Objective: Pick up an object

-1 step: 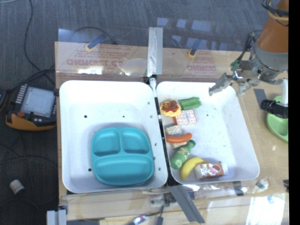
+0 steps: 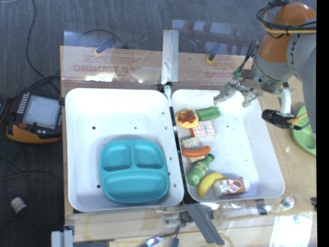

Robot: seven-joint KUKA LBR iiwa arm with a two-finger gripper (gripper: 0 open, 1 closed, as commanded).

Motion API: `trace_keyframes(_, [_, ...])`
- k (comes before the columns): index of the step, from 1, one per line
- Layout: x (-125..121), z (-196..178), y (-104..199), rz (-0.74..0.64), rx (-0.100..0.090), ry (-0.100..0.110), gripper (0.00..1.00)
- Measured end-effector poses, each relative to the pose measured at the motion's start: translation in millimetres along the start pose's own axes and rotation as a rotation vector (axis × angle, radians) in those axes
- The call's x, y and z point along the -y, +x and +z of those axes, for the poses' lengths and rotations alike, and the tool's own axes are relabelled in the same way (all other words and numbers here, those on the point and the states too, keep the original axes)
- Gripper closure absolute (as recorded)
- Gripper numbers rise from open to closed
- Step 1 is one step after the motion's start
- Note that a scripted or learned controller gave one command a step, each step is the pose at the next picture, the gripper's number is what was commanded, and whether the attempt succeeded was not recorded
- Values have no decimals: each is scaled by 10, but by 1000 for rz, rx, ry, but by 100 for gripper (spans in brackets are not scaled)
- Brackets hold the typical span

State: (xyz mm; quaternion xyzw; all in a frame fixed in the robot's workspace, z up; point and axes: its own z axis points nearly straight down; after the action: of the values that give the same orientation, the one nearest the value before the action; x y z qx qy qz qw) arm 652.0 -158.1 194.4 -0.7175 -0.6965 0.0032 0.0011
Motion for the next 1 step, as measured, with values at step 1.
trace_keyframes(1, [-150,1022,94,145,-1,-2,0])
